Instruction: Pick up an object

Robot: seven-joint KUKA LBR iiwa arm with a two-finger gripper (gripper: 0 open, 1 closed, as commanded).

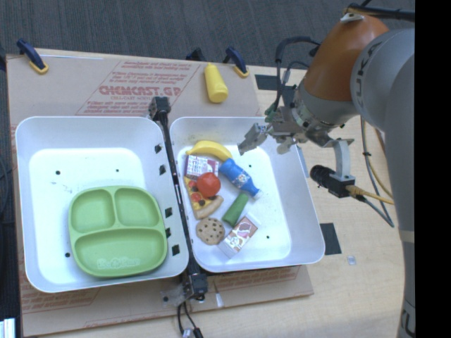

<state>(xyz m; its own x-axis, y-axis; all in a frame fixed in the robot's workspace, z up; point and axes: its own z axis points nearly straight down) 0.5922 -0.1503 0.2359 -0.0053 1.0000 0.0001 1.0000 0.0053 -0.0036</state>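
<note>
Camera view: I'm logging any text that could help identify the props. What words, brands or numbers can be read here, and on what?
"CHEMCAST GP": large red print on the brown board behind the bins.
Smaller red lines above and below it: too blurred to read.
Red-and-white packet: print too small to read.
Small carton: print too small to read.
Green tray: embossed mark near its front edge, unreadable.

You see two smooth white plastic bins (pixel 296 217), a matt green plastic plate (pixel 116 231), printed brown cardboard (pixel 134 90) beneath, and the arm's (pixel 345 55) glossy orange band beside matt grey casing.
</note>
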